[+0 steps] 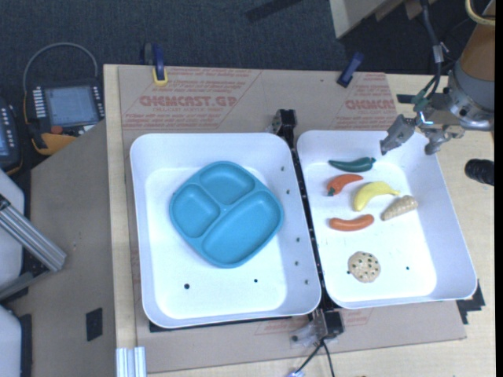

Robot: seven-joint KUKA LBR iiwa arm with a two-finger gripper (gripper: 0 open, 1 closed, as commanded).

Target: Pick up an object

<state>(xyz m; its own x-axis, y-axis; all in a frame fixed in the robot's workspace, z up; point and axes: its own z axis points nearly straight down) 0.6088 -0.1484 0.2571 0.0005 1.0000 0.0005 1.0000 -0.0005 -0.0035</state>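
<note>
Gripper (414, 137) hovers over the right bin's (452, 210) far edge, fingers apart, seemingly holding nothing. Banana (372, 193), peppers, sausage and cookie (364, 266) lie in that bin.

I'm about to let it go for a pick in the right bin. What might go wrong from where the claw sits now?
1. The green pepper, orange pepper, banana and bread roll lie close together, so the claw may nudge or catch a neighbour.
2. The claw hangs above the right bin's far rim; a straight descent might hit that rim.
3. The cookie lies flat, likely hard to grip.
</note>
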